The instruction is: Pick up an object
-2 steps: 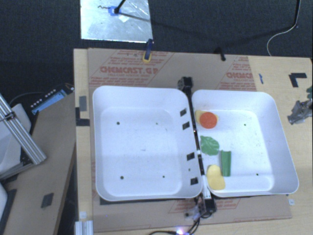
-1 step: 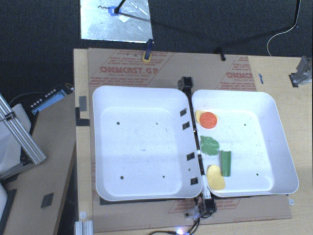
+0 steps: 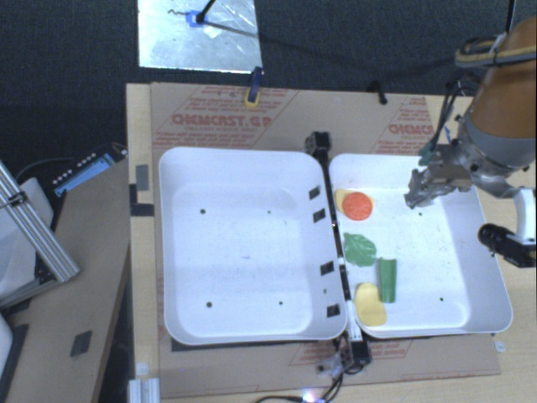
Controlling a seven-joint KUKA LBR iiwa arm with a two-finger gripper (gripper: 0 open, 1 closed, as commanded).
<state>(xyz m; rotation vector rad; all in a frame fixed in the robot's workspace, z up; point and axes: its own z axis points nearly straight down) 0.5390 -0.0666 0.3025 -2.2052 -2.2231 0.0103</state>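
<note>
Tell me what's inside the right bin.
The right bin holds a red-orange round piece, a green leafy piece, a green stick and a yellow piece. The gripper hangs above, covering part of the bin floor.

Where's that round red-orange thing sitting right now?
The round red-orange object lies in the right-hand white bin, near its upper left corner beside the divider, just above the flat green leaf-shaped piece.

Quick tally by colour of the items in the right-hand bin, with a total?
Red/orange: 1, round piece
Green: 2, leafy piece and stick
Yellow: 2, lump and sliver behind the round piece
Total: 5
</note>
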